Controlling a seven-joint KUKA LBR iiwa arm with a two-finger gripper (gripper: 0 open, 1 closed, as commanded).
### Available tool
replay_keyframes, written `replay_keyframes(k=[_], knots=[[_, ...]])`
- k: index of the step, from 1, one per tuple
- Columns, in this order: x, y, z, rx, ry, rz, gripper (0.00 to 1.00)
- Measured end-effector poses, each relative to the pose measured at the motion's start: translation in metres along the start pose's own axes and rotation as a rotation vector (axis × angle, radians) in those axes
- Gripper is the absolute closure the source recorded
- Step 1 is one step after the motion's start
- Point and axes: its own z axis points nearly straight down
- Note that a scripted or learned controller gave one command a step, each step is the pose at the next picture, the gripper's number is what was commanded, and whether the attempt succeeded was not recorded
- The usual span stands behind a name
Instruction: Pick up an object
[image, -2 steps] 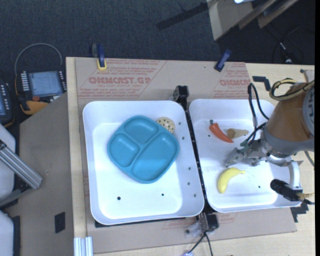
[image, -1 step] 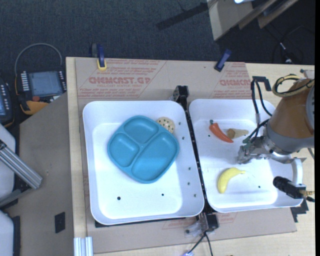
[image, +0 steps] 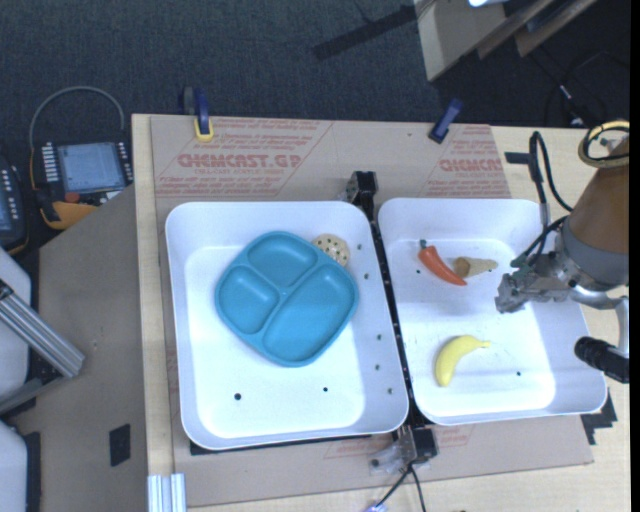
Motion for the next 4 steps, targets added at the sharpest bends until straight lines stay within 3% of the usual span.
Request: replay_keyframes(k=[2,4], knots=[[-0.008,0.014,-0.119,-0.002,-0.001,-0.001,1.00],[0.077,0.051,-0.101,0.005,0.003,-0.005,1.00]])
